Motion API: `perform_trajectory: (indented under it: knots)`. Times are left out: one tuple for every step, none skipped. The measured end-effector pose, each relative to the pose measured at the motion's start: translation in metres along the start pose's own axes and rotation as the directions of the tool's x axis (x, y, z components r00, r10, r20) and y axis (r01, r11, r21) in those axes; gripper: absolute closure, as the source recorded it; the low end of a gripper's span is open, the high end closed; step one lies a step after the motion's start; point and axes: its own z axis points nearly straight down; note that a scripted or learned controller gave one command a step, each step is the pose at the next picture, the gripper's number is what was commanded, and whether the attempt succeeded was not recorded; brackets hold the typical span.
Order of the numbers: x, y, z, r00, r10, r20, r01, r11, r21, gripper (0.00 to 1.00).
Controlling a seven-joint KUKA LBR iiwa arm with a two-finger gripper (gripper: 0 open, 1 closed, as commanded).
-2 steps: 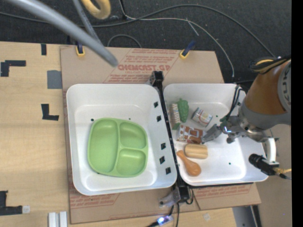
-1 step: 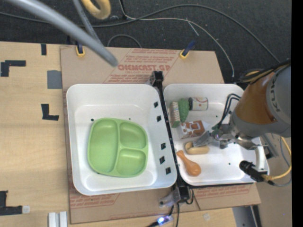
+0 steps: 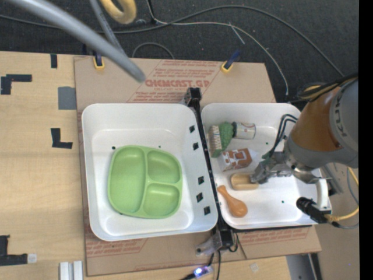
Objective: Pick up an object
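The right bin [image 3: 274, 217] holds several small items. A tan block [image 3: 240, 182] lies near its middle, and an orange drumstick-shaped toy [image 3: 232, 200] lies just in front of it. A brown and white box [image 3: 235, 158] sits further back, beside a green ridged piece [image 3: 221, 134] and a clear cup [image 3: 245, 130]. My gripper [image 3: 259, 174] reaches in from the right and hangs low at the tan block's right end, touching or nearly touching it. Nothing is lifted off the bin floor.
The left bin [image 3: 93, 156] holds a green divided plate [image 3: 145, 181]. A black divider [image 3: 201, 156] separates the two bins. The arm's grey body and orange band [image 3: 317, 127] cover the right bin's right side. Cables run along the far bench.
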Motion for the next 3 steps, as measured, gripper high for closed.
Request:
perform_trajectory:
  knots:
    - [0.005,0.003,-0.059,1.000,-0.001,0.005,0.001,1.000,-0.008,1.00]
    - [-0.001,0.005,-0.101,1.000,0.000,0.005,0.000,1.000,-0.007,1.00]
    - [-0.006,0.002,-0.161,1.000,0.000,0.006,0.001,1.000,-0.009,1.00]
